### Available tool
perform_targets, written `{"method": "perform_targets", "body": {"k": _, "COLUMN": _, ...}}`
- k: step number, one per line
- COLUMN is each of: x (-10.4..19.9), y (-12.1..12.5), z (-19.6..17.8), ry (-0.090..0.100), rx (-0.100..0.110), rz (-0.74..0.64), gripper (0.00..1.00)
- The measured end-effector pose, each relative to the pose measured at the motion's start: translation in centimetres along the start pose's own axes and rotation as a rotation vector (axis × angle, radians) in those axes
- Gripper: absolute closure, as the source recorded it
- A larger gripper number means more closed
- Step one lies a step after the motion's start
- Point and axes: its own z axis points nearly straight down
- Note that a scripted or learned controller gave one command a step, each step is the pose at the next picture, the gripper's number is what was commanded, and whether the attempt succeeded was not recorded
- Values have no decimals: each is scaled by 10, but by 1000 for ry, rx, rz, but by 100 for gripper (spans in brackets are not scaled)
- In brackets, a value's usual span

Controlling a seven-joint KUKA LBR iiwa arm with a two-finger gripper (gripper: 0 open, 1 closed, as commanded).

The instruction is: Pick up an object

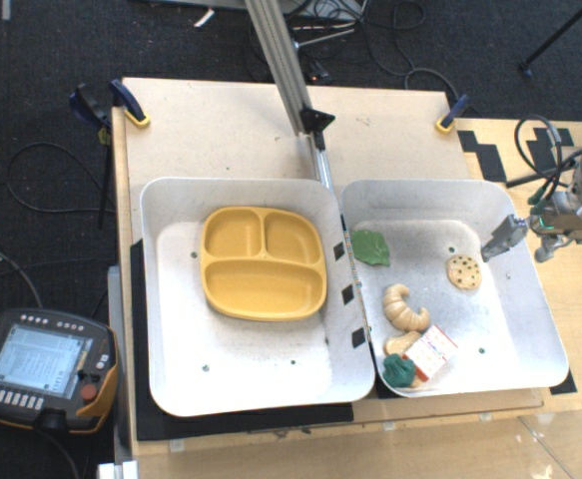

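Floor (51,48): dark carpet, black cables (370,13) trailing across it near the top edge.
Bench (231,133): pale wooden top, yellow-tipped clamps (131,106) at its far corners.
Pole (276,43): grey metal strut slanting down to the bench's far middle.
Pendant (36,367): grey handheld screen unit, on the floor by the bench's near left corner.

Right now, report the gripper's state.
Gripper: cannot be told whether open or closed; it sits at the right bin's far edge, near the cookie, with nothing visibly held.
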Motion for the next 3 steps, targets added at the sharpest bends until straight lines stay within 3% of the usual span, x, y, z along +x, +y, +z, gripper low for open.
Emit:
{"method": "perform_targets", "body": {"k": 1, "x": 0, "y": 0, "z": 0, "ry": 0, "rx": 0, "rz": 1, "gripper": 0}}
{"method": "perform_targets", "body": {"k": 3, "x": 2, "y": -6, "z": 107, "ry": 2, "rx": 5, "rz": 2, "gripper": 0}}
